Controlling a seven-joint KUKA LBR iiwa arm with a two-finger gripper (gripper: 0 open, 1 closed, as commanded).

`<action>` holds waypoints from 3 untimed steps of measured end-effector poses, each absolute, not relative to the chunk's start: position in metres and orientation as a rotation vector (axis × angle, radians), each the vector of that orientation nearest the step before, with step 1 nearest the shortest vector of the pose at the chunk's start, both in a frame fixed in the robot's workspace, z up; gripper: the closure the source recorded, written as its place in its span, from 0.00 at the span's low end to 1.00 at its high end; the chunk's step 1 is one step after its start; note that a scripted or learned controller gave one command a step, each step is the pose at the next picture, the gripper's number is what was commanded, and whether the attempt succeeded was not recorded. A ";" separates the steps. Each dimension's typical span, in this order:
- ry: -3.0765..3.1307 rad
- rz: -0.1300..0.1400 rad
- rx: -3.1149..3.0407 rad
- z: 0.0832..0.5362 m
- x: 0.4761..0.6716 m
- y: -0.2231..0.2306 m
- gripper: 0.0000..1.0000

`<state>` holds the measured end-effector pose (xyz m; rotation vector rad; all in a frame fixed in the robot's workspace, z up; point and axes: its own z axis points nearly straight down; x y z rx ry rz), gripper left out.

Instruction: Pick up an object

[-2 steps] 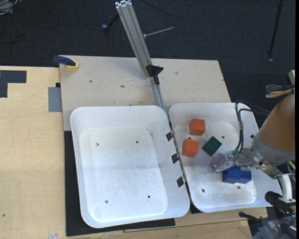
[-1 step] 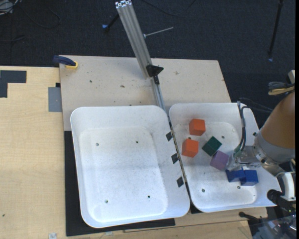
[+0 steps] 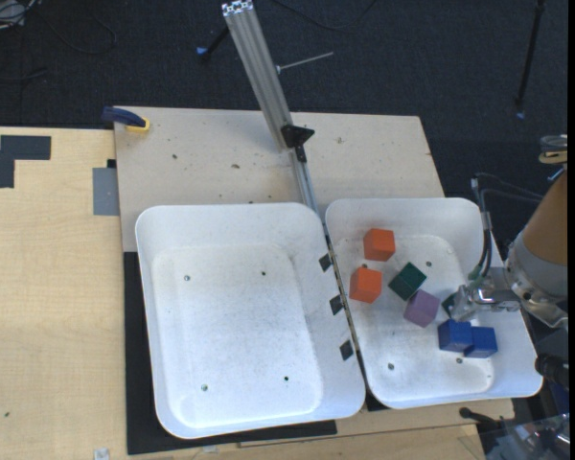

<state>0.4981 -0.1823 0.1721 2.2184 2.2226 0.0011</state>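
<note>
— While the arm [image 3: 546,233] leans in from the right side, which step would you say this is?

— The approach, I think. The jaws [image 3: 468,305] sit low over the right bin [image 3: 431,396], near its right wall, just above a blue block [image 3: 467,337] and just beside a purple block [image 3: 422,308].

— Are they apart or together?

— I cannot tell. The metal at the tip is small and blurred against the white floor, and nothing can be seen gripped there, so I would not call anything held.

— Where are the things it could take?

— All in the right bin. Two orange blocks, the upper orange block [image 3: 379,243] and the lower orange block [image 3: 365,284], lie toward the divider. A dark green block [image 3: 407,280] lies between them and the purple one. The blue block is nearest the tip, close to the bin's right wall. The left bin [image 3: 163,228] is well apart from all of it.

— So what does the next move call for?

— By my reading, a choice and a clean descent. The blue block looks the likeliest target, but it seems to be two blue pieces touching, or one of odd shape, so the tip would need to centre on one piece with room on both sides. The purple block is close enough to get nudged, and the nearby wall leaves little room.
</note>
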 end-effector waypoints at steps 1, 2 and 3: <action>2.222 0.003 2.217 0.225 0.499 -0.183 1.00; 2.231 0.000 2.219 0.215 0.515 -0.130 1.00; 2.230 0.001 2.218 0.209 0.542 -0.080 1.00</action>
